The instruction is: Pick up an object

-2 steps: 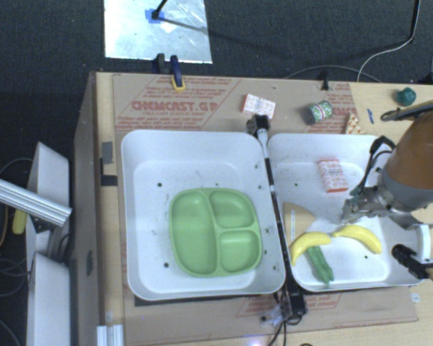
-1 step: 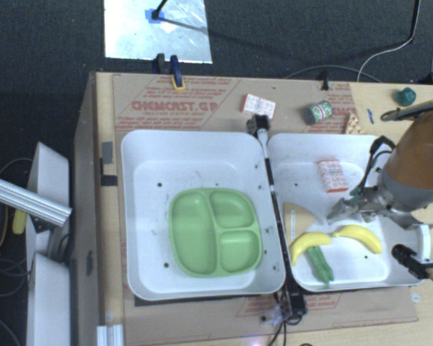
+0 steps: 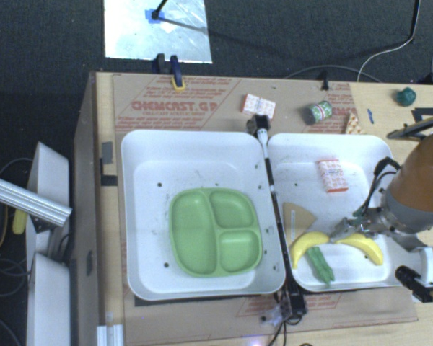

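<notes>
The right bin (image 3: 303, 157) holds a yellow banana (image 3: 305, 245), a green pod-like object (image 3: 320, 264) lying against it, a tan wedge (image 3: 297, 217) and a small red-and-white box (image 3: 333, 175). My gripper (image 3: 348, 229) hangs low over the middle of the banana, at the bin's front right. The arm's orange band (image 3: 422, 186) rises behind it. The gripper's body hides the banana's middle part. A green divided plate (image 3: 215, 231) lies in the left bin (image 3: 148, 157).
On the cardboard behind the bins lie a small printed box (image 3: 258, 106), a green-and-white can (image 3: 320, 111) and a teal ball (image 3: 406, 96). A blue and yellow clamp (image 3: 175, 71) sits at the back edge. A black divider (image 3: 268, 186) separates the bins.
</notes>
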{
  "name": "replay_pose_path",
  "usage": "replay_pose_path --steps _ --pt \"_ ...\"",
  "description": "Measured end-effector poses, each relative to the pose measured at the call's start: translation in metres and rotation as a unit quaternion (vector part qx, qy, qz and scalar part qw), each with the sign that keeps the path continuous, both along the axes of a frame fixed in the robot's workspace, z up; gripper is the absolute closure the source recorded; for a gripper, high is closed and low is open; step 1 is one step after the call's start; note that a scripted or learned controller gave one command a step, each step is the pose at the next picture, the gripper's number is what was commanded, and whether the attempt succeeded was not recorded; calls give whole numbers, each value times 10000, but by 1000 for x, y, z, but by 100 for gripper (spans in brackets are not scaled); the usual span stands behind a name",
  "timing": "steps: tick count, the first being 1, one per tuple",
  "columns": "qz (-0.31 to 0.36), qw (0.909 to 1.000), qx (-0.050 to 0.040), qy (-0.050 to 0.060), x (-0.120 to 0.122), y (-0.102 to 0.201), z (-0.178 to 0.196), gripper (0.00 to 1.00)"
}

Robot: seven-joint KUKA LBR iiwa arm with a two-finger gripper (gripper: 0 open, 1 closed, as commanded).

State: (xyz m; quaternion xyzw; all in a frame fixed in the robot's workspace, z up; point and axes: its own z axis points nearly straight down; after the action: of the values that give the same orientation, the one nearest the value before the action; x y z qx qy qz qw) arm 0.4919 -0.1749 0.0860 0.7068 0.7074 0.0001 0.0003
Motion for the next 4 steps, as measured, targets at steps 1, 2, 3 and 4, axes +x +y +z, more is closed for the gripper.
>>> replay_pose_path --steps 1,2,3,4 --pt "5 10000 -1 -17 1 0 11 100" --pt "13 10000 -17 -32 19 -33 178 100" --pt "14 10000 -8 -16 18 -32 177 0" --pt "19 10000 11 -1 20 49 127 0"
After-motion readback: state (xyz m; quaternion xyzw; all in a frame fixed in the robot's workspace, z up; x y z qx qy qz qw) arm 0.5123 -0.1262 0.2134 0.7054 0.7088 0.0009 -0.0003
